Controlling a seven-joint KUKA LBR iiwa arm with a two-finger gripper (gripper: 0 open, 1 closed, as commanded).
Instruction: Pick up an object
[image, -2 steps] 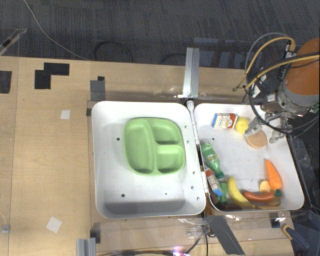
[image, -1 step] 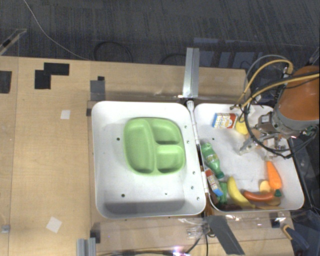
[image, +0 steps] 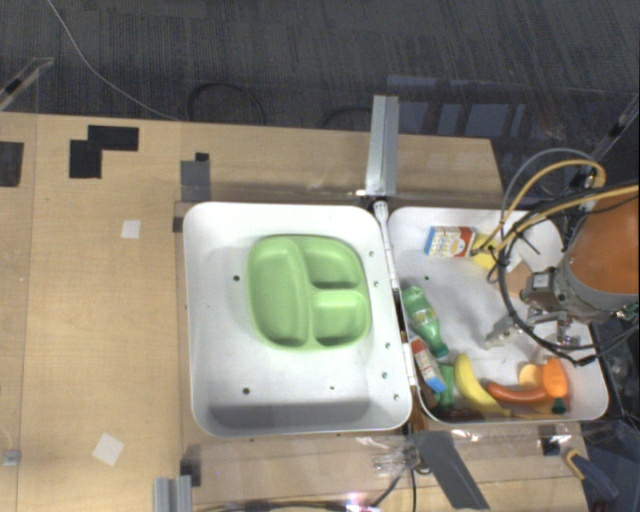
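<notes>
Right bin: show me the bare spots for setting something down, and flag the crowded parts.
In the right bin, bare floor lies mid-bin, bordered by the small carton at the far wall, the green bottle along the left wall and the end effector on the right. The near edge is crowded: banana, carrot and other toys packed together.

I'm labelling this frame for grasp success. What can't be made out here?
- Gripper: finger state, too small and tangled in cables.
- Carrot: far end, behind the arm.
- Small carton: print too small to read.
- Toys beside the banana: piled, outlines unclear.
</notes>
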